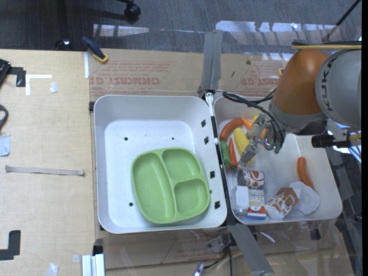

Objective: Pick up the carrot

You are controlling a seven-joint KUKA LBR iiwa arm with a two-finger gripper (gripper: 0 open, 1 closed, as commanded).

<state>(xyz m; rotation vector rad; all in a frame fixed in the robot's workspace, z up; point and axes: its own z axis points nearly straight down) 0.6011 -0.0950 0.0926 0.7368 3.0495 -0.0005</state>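
An orange curved carrot [232, 127] lies at the back left of the right bin [322, 213], beside a yellow corn cob [240, 137]. A thin orange-red piece [232, 150] and a green piece [225, 154] lie just in front of them by the bin's left wall. My gripper [249, 152] hangs low over this cluster, tilted down and to the left, with its tip just right of the corn and in front of the carrot. I see nothing held in it. Part of the cluster is hidden behind the gripper.
A second orange stick-shaped item [304, 172] lies at the right of the right bin. Small cartons [252, 180] [282, 202] and a white crumpled wrapper [309, 198] sit along its front. The left bin [109, 131] holds a green divided plate [171, 184].
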